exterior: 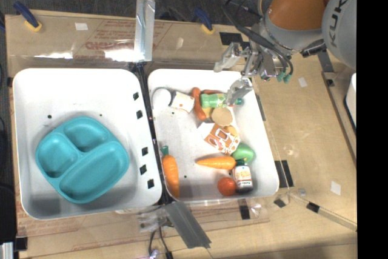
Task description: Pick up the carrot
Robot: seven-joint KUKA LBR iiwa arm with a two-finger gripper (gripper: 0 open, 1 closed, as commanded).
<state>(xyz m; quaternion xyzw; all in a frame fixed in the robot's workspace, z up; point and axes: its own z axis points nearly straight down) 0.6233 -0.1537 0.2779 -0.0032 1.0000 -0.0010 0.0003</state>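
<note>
Carrot (216,162) — right bin (182,191) — among toys

teal plate (82,158), L bin (24,130), tomato (227,186)

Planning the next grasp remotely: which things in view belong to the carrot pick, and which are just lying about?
Job:
- carrot in the right bin; a second carrot by that bin's left wall
- gripper, over the bin's far right corner

Lying about:
- teal divided plate in the left bin
- tomato
- small bottle
- green toy
</note>
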